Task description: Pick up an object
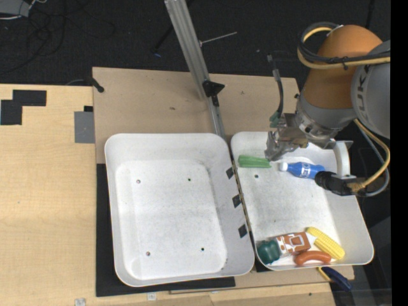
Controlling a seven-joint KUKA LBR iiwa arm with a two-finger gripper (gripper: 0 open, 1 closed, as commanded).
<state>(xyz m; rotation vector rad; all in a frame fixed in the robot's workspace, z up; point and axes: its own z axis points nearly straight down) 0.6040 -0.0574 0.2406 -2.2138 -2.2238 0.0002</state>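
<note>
Bench view from my end: two white bins side by side, and at the right bin's (pixel 357 231) near edge I see a teal piece (pixel 268 251), orange-white box (pixel 294 242), orange item (pixel 312 257) and yellow corn (pixel 326 243); no print legible. Farther back a blue bottle (pixel 304 169) lies along the bin's width, white cap pointing left, beside a flat green piece (pixel 254 162). Gripper (pixel 278 146) sits just above them at the far rim; can't tell its finger state.

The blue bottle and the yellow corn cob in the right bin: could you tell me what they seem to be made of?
Blue bottle: probably plastic, glossy, with a white cap and pale label patch.
Yellow corn cob: likely moulded plastic or rubber toy; uniform bright yellow, ridged surface. Too small to be sure.
</note>
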